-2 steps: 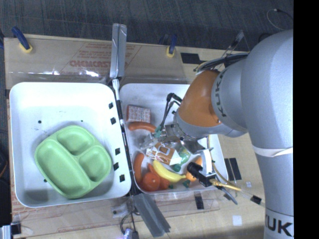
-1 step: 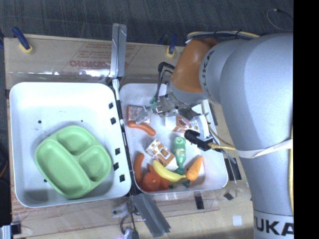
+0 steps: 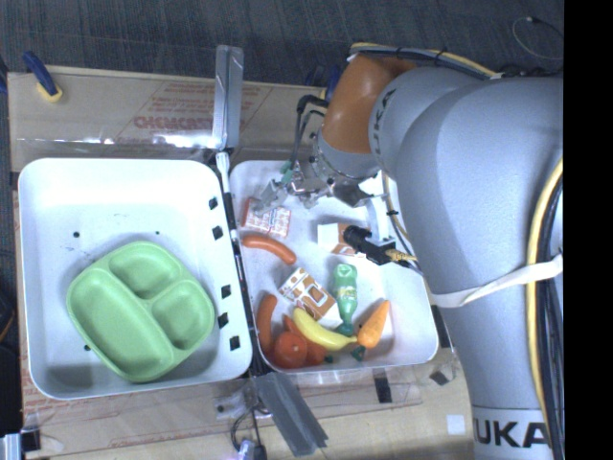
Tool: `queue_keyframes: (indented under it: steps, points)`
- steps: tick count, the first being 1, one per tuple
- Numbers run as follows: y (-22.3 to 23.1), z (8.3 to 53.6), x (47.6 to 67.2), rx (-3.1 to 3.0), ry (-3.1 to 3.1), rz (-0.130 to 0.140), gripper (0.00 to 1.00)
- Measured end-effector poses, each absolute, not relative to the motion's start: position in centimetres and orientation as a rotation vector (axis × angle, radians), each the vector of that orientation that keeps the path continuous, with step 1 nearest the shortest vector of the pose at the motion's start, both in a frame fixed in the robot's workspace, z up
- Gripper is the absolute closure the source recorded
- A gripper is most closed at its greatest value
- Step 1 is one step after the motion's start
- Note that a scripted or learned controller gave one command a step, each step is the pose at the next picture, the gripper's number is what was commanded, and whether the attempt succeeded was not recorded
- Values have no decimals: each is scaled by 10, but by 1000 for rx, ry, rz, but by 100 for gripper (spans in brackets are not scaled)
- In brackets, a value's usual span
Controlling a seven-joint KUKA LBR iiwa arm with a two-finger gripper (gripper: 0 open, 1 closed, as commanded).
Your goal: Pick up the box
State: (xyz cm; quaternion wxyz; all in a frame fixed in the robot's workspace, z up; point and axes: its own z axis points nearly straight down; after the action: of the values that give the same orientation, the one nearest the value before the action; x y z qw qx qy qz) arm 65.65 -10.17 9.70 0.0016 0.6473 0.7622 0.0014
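Observation:
A small red-and-white box (image 3: 267, 219) lies flat near the back left of the right bin (image 3: 414, 307). A second box (image 3: 306, 292), orange and white with a pattern, lies tilted in the middle of that bin. My gripper (image 3: 292, 186) hangs over the bin's back end, just behind and slightly right of the red-and-white box. I see nothing held in it. The arm's grey body and orange band cover the bin's back right corner.
The right bin also holds a sausage (image 3: 269, 248), a green bottle (image 3: 345, 290), a banana (image 3: 322, 332), a carrot (image 3: 374, 322), a tomato (image 3: 290, 350) and a white block (image 3: 329, 232). A green divided plate (image 3: 140, 310) lies in the left bin (image 3: 57, 185).

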Motion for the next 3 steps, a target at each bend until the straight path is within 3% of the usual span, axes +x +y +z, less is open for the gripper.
queue_keyframes:
  steps: [1,2,3]
  points:
    - [-99,108,658,2023,2399,8,100]
    - [-120,198,647,1341,2838,0,100]
    - [-121,198,647,1341,2838,-1,0]
